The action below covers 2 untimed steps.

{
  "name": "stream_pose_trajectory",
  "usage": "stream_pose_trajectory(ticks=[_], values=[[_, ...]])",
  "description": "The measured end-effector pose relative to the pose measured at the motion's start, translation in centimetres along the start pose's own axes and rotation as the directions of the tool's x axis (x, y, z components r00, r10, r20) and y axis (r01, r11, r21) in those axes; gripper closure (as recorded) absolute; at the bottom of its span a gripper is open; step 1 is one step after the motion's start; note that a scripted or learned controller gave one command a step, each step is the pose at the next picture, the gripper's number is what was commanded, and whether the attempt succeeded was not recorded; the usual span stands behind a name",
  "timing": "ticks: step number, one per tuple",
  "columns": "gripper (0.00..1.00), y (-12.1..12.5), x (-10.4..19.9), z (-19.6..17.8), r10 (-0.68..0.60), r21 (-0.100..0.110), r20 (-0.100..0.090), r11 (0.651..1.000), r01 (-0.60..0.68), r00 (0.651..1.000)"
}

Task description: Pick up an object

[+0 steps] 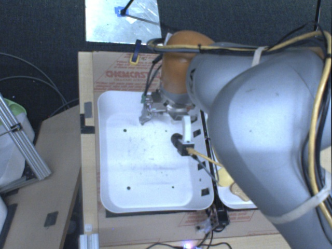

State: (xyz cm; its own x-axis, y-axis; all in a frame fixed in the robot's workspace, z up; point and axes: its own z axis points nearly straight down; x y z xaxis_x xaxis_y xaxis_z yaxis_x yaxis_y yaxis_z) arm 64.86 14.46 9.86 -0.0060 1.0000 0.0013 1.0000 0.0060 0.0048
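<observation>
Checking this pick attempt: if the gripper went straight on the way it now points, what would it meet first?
Most likely the bare white floor of the left bin, near its far wall, beneath the gripper. How high it hangs is unclear.

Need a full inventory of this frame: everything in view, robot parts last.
left bin: 1, white, centre, on the cardboard
right bin: 1, white, lower right, mostly hidden under the arm
yellow item: pale yellow, in the right bin, partly hidden, count unclear
cardboard: 1, brown with red print, under both bins
foil sheet: 1, silver, top, on the dark floor
clamp: 1, blue and yellow, at the cardboard's top edge
rails: silver metal, left edge
arm: 1, grey with orange band, from the right
gripper: 1, metal, over the left bin's upper right part
</observation>
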Motion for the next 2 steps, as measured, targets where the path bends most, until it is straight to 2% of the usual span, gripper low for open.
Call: stream_pose_trajectory(ticks=[1,2], values=[[0.0,2.1,-3.5,1.4,0.007,0.003,0.001,1.0,-0.007,1.0],[0.0,2.2,-11.5,-9.4,0.006,-0.007,0.0,1.0,-0.006,1.0]])
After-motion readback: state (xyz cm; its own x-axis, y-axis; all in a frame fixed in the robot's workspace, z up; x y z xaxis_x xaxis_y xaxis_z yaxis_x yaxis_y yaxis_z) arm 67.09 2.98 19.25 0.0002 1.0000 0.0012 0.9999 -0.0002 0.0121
